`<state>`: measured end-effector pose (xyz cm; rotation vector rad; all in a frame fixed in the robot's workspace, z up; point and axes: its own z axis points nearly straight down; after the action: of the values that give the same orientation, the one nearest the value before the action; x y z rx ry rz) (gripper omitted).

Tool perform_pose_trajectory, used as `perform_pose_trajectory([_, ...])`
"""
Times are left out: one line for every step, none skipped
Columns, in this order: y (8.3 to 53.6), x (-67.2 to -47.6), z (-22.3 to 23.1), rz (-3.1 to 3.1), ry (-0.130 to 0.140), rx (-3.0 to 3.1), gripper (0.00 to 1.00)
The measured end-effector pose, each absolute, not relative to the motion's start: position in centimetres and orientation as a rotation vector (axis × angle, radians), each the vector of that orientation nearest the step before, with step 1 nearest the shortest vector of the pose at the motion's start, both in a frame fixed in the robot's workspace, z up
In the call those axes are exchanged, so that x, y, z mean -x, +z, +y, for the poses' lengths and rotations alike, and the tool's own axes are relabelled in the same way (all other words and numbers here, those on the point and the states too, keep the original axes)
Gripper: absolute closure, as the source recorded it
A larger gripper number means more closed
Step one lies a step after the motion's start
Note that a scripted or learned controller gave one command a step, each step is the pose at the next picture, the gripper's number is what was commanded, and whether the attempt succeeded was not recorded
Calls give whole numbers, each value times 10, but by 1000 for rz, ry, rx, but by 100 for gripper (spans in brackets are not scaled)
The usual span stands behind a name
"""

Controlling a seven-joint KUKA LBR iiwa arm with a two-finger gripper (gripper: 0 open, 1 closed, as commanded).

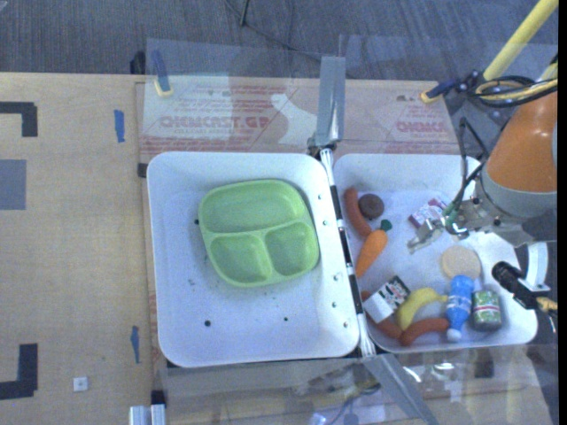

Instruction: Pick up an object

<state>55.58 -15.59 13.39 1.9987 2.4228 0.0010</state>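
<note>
right bin (347, 168) crowded: carrot (371, 251), banana (417, 305), sausage (423, 329), blue bottle (459, 304) and green can (485, 310) packed along its near side; open floor around the green tray (259, 233) in left bin (177, 326).
</note>
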Motion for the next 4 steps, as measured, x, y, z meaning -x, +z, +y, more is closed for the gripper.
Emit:
perform_pose_trajectory([98, -617, -177, 2473, 13, -1904, 0])
perform_pose_trajectory([87, -649, -192, 2554, 3, -1817, 0])
perform_pose_trajectory([99, -651, -190, 2553, 4, -1807, 100])
perform_pose_trajectory([99, -651, -190, 2554, 4, -1807, 0])
